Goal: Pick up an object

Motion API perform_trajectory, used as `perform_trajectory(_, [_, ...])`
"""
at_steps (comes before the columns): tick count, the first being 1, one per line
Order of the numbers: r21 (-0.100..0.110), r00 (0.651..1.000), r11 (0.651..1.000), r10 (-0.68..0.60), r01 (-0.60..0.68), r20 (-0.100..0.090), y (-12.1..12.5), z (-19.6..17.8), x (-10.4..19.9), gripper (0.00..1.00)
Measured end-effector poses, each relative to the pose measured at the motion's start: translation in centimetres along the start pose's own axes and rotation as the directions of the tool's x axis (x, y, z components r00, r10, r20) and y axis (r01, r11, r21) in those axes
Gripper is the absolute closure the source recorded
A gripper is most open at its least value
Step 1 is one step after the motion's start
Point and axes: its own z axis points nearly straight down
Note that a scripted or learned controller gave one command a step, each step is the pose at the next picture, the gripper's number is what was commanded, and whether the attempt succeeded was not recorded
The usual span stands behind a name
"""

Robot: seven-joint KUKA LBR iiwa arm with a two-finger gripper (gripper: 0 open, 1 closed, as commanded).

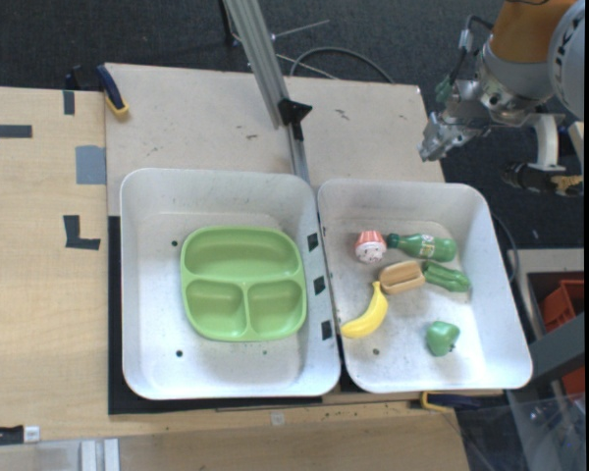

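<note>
The right bin [471, 204] holds several toy foods: a yellow banana [367, 316], a hot dog [402, 276], a red-and-white cupcake [370, 246], a green bottle [424, 246], a green cucumber [447, 279] and a green pepper [441, 338]. My gripper [436, 143] hangs above the bench beyond the right bin's far edge, up and right of the bottle. Nothing shows between its fingers.
The left bin [147, 263] carries a green divided plate [243, 283]. A metal pole [260, 47] slants down to the seam between the bins. Cables lie on the bench behind. A yellow-handled clamp [113, 91] sits at the back left.
</note>
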Motion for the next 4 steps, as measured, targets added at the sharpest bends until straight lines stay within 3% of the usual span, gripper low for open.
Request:
perform_trajectory(1, [0.006, 1.0, 1.0, -0.004, 0.004, -0.002, -0.7, -0.2, 5.3, 1.0])
perform_trajectory(4, [0.009, 1.0, 1.0, -0.004, 0.004, -0.001, -3.5, 5.0, 20.3, 1.0])
